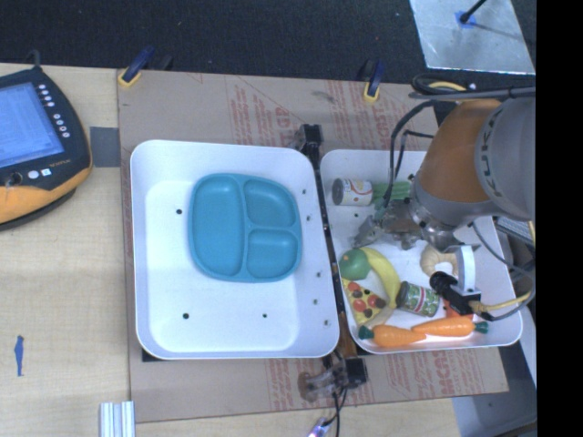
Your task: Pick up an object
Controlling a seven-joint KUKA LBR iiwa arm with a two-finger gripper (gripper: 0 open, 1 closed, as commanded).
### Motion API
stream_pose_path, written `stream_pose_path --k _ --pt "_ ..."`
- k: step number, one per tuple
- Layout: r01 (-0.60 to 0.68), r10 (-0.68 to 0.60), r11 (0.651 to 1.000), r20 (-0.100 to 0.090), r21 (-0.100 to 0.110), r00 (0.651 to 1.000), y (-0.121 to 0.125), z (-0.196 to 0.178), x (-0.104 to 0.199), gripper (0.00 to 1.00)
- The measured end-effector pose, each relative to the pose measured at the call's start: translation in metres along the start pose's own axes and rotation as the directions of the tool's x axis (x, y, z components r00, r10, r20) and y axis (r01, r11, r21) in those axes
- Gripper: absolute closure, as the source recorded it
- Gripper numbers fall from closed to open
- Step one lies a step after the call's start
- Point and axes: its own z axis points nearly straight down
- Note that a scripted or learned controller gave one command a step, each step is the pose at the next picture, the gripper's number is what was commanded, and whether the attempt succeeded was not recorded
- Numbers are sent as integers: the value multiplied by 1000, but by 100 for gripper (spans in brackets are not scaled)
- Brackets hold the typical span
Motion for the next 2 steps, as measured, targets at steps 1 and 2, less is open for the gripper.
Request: stream_pose_path --k 1,2 --pt "2 -2 1000 2 2 1000 0 -10 -1 100" --pt "4 -4 1000 2 2 1000 0 -10 -1 0"
